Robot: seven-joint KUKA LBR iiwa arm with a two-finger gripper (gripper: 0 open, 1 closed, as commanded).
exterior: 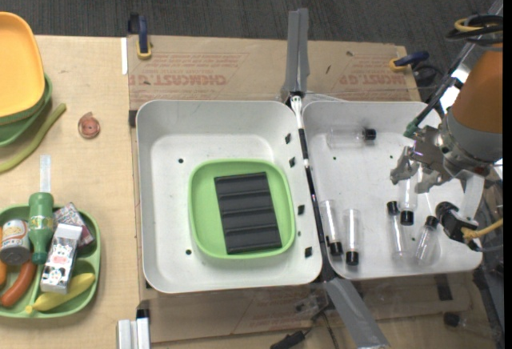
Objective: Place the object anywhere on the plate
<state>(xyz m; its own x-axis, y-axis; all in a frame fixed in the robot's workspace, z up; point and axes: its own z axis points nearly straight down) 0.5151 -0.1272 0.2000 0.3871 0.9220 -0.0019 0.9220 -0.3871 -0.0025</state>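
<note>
Hand hovers low in the right bin; can't tell how far it's spread. A tube lies at its six o'clock. Plate sits in the left bin.

A single fixed camera looks down at a slant from above the bench, far enough back to take in both bins — the left bin well left of the gripper, the right bin under it.

bins: smooth white plastic | plate: matt green plastic | tubes: clear, glossy | bench: wood
</note>
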